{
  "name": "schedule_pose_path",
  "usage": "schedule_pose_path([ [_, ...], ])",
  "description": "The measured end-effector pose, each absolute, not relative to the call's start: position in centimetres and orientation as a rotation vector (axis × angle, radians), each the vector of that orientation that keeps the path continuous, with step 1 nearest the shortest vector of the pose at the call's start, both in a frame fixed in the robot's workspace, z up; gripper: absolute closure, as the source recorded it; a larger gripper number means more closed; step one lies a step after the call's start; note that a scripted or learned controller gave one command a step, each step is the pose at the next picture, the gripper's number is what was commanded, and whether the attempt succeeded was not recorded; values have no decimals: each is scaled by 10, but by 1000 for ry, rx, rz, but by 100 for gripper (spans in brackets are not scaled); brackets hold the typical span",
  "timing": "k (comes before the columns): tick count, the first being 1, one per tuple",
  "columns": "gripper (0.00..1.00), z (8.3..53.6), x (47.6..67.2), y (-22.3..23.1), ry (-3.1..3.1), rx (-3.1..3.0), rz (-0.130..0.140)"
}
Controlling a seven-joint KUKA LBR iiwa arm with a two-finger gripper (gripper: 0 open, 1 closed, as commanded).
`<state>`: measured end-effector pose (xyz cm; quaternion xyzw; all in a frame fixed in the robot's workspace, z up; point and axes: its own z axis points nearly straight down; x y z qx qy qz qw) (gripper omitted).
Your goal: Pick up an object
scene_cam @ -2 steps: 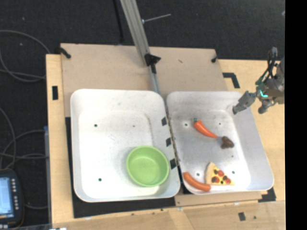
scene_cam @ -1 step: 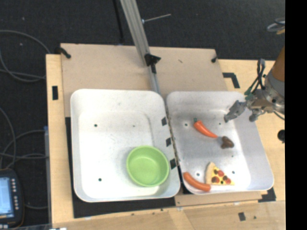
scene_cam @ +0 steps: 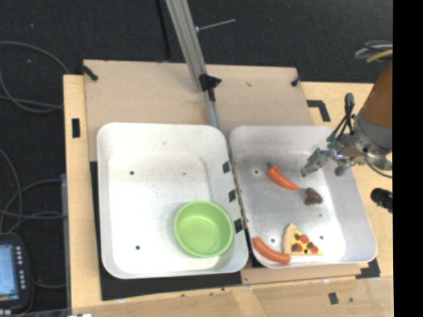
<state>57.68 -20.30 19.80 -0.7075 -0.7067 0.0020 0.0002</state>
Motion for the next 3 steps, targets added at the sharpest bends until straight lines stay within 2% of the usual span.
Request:
schedule_pose_path([
  [1, 0, 154, 581, -202, -2218, -2224, 6],
  [2, 100, 168, 583, -203, -2220, -2230, -2],
  [3, 100, 233, 586, -203, -2231, -2223, -7],
])
